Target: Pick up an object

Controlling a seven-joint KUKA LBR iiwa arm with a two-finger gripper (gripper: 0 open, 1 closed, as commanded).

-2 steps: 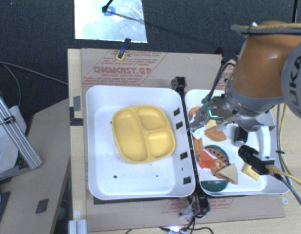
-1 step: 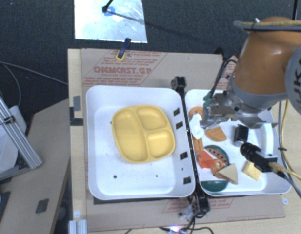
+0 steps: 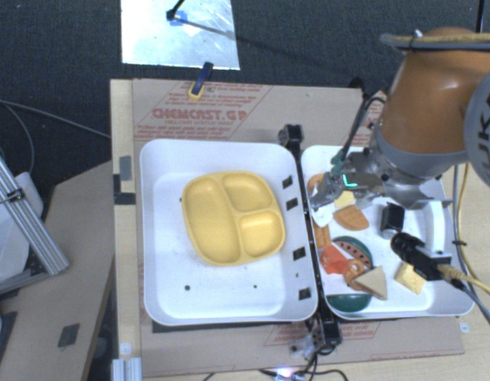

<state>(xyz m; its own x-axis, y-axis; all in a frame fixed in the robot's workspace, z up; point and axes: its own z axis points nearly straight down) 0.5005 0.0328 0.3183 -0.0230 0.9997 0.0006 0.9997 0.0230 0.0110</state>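
Roughly, by label:
Gripper (image 3: pixel 337 182): low over right bin (image 3: pixel 443 312), grip state impossible to tell.
Left bin (image 3: pixel 161 292): holds yellow divided tray (image 3: pixel 233 217).
Right bin: mixed small items.

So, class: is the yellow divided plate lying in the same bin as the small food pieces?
No. The yellow divided plate lies in the left bin, while the small food pieces lie in the right bin.
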